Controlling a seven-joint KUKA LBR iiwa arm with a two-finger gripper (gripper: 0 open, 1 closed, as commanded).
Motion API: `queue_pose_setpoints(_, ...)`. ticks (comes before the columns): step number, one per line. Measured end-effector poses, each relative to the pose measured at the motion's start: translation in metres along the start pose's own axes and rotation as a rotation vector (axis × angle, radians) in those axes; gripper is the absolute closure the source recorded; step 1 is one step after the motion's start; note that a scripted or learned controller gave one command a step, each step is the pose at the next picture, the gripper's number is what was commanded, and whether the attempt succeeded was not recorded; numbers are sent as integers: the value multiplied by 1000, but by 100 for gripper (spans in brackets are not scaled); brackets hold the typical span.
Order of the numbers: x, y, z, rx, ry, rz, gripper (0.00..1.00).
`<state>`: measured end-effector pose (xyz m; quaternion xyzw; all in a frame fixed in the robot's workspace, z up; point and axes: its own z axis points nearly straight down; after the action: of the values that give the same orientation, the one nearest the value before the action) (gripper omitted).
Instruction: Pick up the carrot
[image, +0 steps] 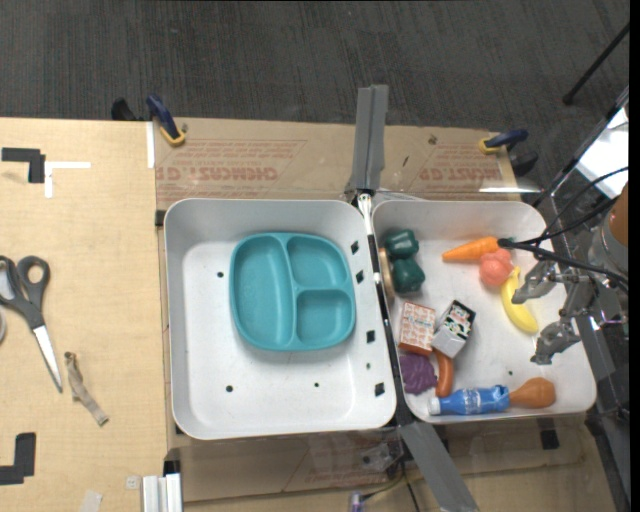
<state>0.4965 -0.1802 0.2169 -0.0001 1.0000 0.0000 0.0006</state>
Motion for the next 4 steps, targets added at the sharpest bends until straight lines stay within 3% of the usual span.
queue_pose_setpoints(1,-91,-37,82,2,-5,162,0)
queue_pose_setpoints(2,-119,-40,106,1,-4,129,0)
queue_pose_setpoints(3,-159,-30,123,1,-7,241,0)
queue_pose_setpoints(4,-155,23,124,1,-3,408,0)
